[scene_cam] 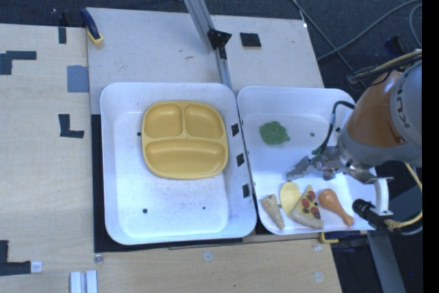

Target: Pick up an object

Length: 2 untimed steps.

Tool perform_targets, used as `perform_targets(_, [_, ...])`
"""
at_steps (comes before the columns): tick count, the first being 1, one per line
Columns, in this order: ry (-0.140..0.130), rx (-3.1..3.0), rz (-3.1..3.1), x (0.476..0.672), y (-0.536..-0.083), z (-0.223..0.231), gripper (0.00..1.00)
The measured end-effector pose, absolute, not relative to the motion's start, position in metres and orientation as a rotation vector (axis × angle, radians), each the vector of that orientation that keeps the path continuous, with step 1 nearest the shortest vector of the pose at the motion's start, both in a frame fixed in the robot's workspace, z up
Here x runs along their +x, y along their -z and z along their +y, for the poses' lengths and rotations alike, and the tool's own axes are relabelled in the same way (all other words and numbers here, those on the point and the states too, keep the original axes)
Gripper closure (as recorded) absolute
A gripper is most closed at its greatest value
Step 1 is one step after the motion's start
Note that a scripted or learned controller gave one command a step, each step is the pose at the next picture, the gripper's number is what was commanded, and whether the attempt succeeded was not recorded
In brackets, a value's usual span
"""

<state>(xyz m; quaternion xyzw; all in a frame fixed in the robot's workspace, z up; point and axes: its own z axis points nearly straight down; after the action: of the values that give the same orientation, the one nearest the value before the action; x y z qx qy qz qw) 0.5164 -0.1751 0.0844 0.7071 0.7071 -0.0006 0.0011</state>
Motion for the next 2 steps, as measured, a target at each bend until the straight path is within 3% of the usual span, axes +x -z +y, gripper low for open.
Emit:
perform_targets(1, [-0.004,2.216,2.219,0.518,-0.099,-0.175,1.0])
perform_targets(2, [-0.001,2.219,2.219,0.515,-0.152,-0.184,1.0])
